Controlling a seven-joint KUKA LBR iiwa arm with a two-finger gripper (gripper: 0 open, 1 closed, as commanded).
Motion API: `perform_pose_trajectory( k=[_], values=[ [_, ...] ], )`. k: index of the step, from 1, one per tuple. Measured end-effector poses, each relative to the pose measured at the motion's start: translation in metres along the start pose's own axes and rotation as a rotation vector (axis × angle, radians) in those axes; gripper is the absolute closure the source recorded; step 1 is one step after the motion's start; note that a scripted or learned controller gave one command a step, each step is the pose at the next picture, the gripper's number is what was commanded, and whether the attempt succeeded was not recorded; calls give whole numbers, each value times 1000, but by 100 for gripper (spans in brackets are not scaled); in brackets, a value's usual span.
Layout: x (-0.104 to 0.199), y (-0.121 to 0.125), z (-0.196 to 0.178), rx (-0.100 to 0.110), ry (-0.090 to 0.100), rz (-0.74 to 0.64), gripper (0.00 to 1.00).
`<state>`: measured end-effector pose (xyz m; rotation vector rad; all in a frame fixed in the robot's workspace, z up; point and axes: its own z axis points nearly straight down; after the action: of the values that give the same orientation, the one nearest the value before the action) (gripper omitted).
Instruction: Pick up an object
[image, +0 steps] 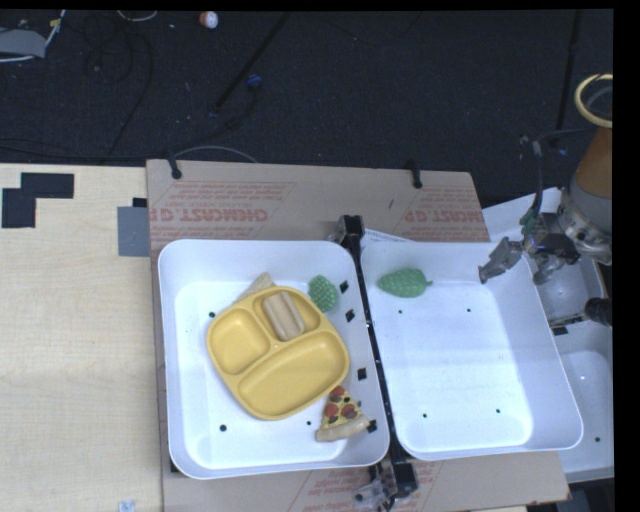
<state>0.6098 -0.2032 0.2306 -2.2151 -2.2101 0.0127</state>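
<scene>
Two shallow white bins seen from above. The left bin (190, 300) holds a yellow divided plate (278, 360) with a tan hot-dog-shaped piece (284, 316) in its upper compartment, a small green bumpy toy (323, 292) touching the plate's upper right edge, and a pizza slice (342, 416) just beside its lower right edge. The right bin (480, 400) holds one thing, a green leafy toy (404, 283) lying near its upper left corner. The claw (500, 262) hangs at the right bin's upper right rim, well apart from the leafy toy; nothing is between its fingers, and whether they are spread or pressed together cannot be told. The leafy toy looks light and probably softish plastic or rubber, with a textured, not slippery, surface. Lying alone, it seems the easiest pick: pinch across its narrow width, at the middle.
</scene>
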Motion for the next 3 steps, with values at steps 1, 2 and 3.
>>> perform_pose_trajectory(
  k=[1,2,3],
  values=[
    [0,3,-8,-14,-3,-2,0],
    [-2,7,36,-10,-2,-3,0],
    [-4,9,99,-7,-1,-2,0]
  ],
)
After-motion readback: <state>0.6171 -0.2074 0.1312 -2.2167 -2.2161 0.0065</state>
